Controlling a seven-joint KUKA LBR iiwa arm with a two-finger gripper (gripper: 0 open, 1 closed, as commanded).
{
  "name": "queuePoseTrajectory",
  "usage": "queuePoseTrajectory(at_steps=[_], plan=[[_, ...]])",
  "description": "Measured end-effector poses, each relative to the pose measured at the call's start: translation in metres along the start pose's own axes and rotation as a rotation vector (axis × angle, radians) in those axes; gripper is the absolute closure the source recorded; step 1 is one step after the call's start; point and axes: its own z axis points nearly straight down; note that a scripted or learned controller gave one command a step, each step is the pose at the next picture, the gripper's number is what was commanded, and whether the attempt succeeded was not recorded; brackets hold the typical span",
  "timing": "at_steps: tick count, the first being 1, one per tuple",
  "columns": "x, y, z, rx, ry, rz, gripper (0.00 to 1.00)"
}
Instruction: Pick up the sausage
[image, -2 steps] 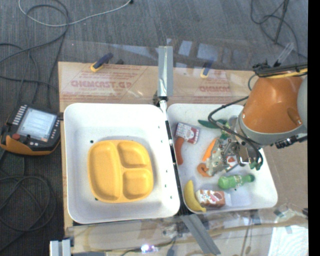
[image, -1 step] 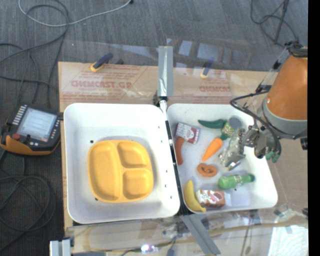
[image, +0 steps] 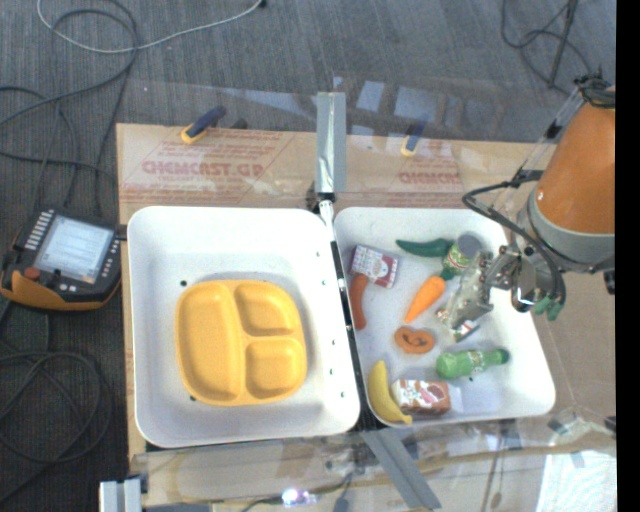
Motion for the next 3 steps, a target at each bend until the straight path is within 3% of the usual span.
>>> queuePoseTrajectory(at_steps=[1,2,3], plan=[[-0.015,0.020,0.003,0.002,0.004,0.007,1.00],[-0.016,0.021,-0.006,0.000,0.002,0.006,1.00],[0.006,0.004,0.104,0.003,0.007,-0.184,1.00]])
